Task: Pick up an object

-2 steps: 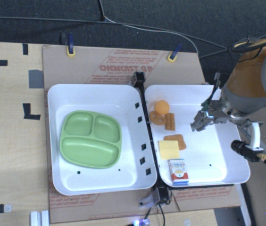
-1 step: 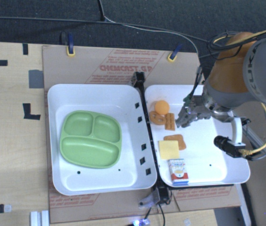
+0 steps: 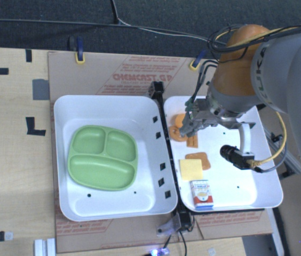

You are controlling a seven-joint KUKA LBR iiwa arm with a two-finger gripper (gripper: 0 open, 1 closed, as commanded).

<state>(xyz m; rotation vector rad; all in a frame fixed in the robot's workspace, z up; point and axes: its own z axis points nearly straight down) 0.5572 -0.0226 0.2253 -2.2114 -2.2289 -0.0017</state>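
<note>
White plastic bins sat side by side on a cardboard sheet (image 3: 134, 76). Left bin (image 3: 65, 111) held a green divided plate (image 3: 103, 157), three compartments, lying flat near the middle. Right bin (image 3: 268, 193) held the small items. Gripper (image 3: 189, 128) was down in the upper left part of the right bin, over an orange object (image 3: 177, 128) by the bin's left wall. Most of that object was covered by the gripper; shape not readable. Could not tell whether the fingers were apart, together, or clamped on anything; they merged with the dark hardware and orange patches. A small orange piece (image 3: 192, 142) lay just below the gripper. Nearer the camera: a brown flat piece (image 3: 201, 159), partly overlapped by a yellow square (image 3: 190, 169), then a small carton (image 3: 201, 193), red and white, print too small to read. Arm's grey body and orange band (image 3: 236, 63) hid the bin's upper right corner.
</note>
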